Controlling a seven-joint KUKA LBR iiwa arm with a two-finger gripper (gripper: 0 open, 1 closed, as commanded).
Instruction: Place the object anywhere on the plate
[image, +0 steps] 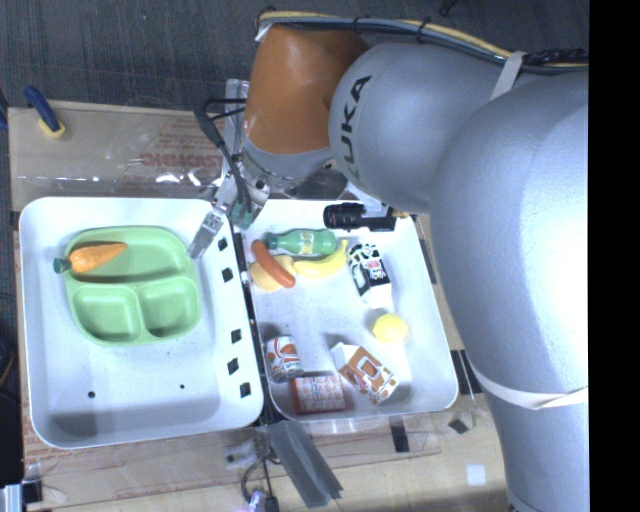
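Fingers (222, 222) are seen spread apart with nothing between them, hung just over the right rim of the left bin (130, 400), close to the upper right corner of the green plate (135, 285). One pale finger is angled down toward the plate's edge, which suggests a release rather than a reach.

An orange carrot (95, 257) is found lying in the plate's long upper compartment, near its left end, and it is judged to be the task's object, already set down where it is wanted. Both lower compartments of the plate are seen bare.

In the right bin (425, 330) the remaining items are left in a loose scatter: a green bottle (300, 242) touching a banana (320, 266), a sausage-like piece (272, 272) just below, a small black-and-white carton (368, 270), a lemon (390, 327), a can (283, 358), a jar lying on its side (318, 392) and a tilted orange-patterned box (368, 374). They are kept apart from the plate so that only one item is counted as placed.

Both bins are carried side by side on the desk (90, 130).
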